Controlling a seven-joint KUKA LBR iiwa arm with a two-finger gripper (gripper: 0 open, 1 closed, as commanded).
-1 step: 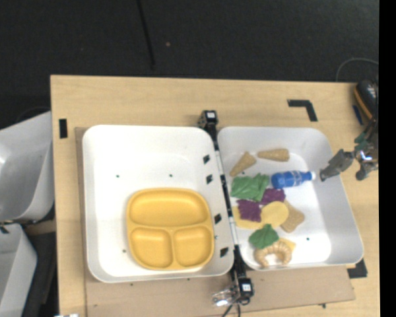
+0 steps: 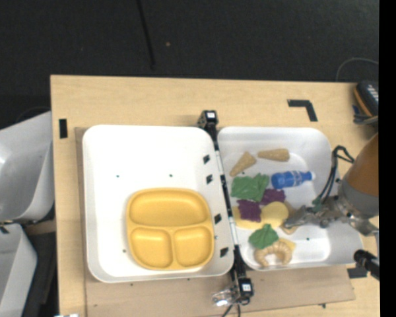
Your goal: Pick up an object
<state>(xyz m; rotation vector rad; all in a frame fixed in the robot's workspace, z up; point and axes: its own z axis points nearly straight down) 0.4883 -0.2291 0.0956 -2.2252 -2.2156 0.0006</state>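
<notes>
The left bin is sitting flat on the desk and is carrying one thing: a yellow divided tray, lying toward the bin's near side with its three wells facing up. It is taking no part in the pick, to judge from where the arm is working.

The right bin is holding the loose pieces, crowded toward its left and middle:
- two tan cones at the far side
- a blue bottle lying on its side
- a green leaf piece and purple grapes below it
- a yellow round piece
- a pale ring-shaped piece nearest the camera

The tool is reaching in low from the right, its tip lying just beside the yellow round piece, which looks the likely target. Whether it is released or clenched cannot be told.
</notes>
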